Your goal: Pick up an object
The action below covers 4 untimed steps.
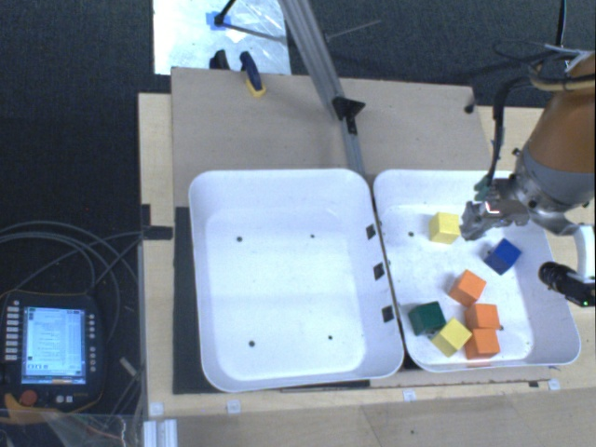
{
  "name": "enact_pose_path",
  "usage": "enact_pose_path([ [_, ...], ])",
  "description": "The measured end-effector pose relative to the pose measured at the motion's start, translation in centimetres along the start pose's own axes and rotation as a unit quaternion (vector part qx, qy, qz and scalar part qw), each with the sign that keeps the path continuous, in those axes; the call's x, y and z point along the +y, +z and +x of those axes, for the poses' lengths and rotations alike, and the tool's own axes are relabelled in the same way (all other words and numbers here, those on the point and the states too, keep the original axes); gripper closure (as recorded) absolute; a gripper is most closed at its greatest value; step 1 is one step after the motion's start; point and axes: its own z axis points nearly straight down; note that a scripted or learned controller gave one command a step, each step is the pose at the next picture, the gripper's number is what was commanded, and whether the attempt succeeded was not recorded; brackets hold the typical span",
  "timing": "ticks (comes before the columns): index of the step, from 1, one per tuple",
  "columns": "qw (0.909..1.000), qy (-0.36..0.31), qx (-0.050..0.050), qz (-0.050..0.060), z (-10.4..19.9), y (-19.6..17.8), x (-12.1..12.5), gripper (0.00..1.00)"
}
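Note:
The right bin [402,192] holds several small blocks. A yellow block [444,227] lies near its middle, with my gripper [476,222] just to its right and slightly above the bin floor. A blue block [503,255] sits below and right of the gripper. Toward the front are an orange block [467,287], two more orange blocks [482,330], a dark green block [427,318] and a second yellow block [452,336]. Nothing shows between the fingers.
The left bin [209,212] stands beside the right one, with black clips [377,270] on the shared rim. A slanted metal pole [317,49] crosses the back of the bench. A teach pendant [48,347] and cables lie at the far left.

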Motion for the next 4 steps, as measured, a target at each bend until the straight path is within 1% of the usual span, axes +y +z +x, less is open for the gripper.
enact_pose_path([
  [1,1.0,0.001,0.0,0.001,4.3,0.2,0.7,1.0],
  [2,1.0,0.001,0.0,0.001,9.8,1.1,1.8,1.0],
  [3,1.0,0.001,0.0,0.0,15.0,-0.2,3.0,1.0],
  [4,1.0,0.001,0.0,0.001,19.9,0.7,3.9,1.0],
])
